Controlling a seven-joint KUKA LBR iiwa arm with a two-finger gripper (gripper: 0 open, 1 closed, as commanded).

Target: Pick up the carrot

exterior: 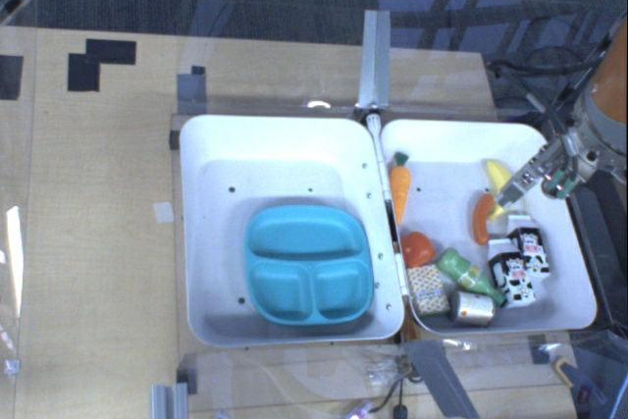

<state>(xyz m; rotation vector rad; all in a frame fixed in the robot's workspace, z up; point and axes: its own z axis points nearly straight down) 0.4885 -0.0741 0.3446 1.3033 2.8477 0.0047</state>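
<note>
Carrot [400,188], tapered orange, lies beside bin wall [381,174].

The arm [606,93] enters over the desk's right edge, its orange band showing at the upper right and grey housing just below it. From there the wrist slants down and leftward toward the desk's middle. The tool [510,194] hangs at the end of that slant, slim and tapering to a narrow tip. Its tip points down and to the left.
</note>
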